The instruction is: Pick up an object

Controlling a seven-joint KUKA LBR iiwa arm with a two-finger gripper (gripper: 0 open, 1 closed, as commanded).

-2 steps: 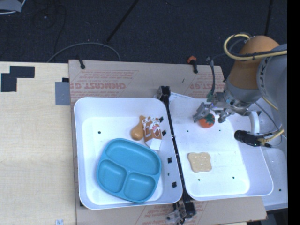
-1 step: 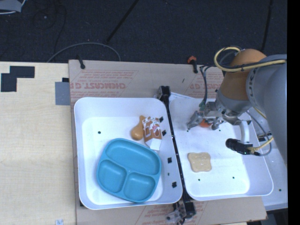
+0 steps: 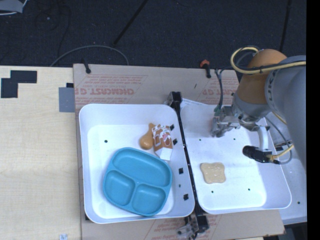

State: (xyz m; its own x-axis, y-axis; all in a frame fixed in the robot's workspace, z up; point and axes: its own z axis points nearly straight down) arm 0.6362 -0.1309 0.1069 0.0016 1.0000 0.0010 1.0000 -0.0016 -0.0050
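Note:
A tan, flat, toast-like piece (image 3: 213, 172) lies on the floor of the right bin (image 3: 250, 196). In the left bin (image 3: 92, 134) a blue divided plate (image 3: 137, 181) lies at the front, with an orange-brown toy and a patterned white-and-brown item (image 3: 157, 137) behind it near the divider. My gripper (image 3: 218, 128) hangs over the back of the right bin, above and behind the tan piece, with nothing visible between its fingers. Whether they are apart or together is unclear.
A black divider rail (image 3: 181, 149) runs between the two bins. The grey arm with its orange band (image 3: 262, 79) and yellow cable covers the right bin's back right corner. A black cable connector (image 3: 257, 154) sits over that bin's right side.

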